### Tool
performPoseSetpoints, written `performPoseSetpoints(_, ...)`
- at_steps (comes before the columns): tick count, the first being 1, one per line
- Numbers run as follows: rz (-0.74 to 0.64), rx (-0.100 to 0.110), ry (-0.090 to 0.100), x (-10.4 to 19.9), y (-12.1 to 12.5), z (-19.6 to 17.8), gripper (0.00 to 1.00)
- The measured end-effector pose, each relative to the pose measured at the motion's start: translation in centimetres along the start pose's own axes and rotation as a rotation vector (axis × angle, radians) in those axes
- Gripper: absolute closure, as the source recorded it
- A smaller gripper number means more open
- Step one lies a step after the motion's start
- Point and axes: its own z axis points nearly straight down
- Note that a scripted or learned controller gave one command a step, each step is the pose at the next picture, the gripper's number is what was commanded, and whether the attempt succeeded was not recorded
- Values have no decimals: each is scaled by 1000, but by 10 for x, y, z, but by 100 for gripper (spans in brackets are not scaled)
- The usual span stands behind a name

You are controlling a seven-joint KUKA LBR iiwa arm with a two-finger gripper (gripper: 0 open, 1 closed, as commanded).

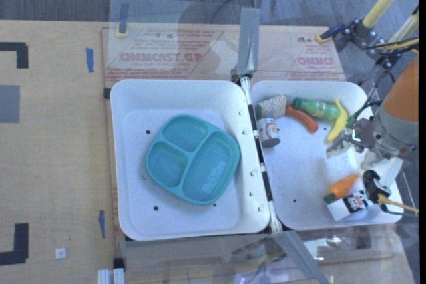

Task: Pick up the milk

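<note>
At the near right corner of the right bin (299, 176), the milk (345, 205) is found, a small white carton resting on the bin floor with nothing gripping it. Just beyond the milk, 1 carrot (344, 184) is set close against it, so a grasp is judged to be crowded on that side. Farther beyond the milk, the gripper (356, 140) is hung over the floor beside a banana (338, 120). Nothing is seen held, and whether it is opened wide or narrow cannot be told.

Grey arm (394, 128) with a fat orange band (408, 98), by the right rim of the right bin (313, 84). Gripper (345, 142) looks silvery.
</note>
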Motion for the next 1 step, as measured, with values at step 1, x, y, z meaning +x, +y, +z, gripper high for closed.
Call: performPoseSetpoints(1,-177,0,3,2,15,6,0)
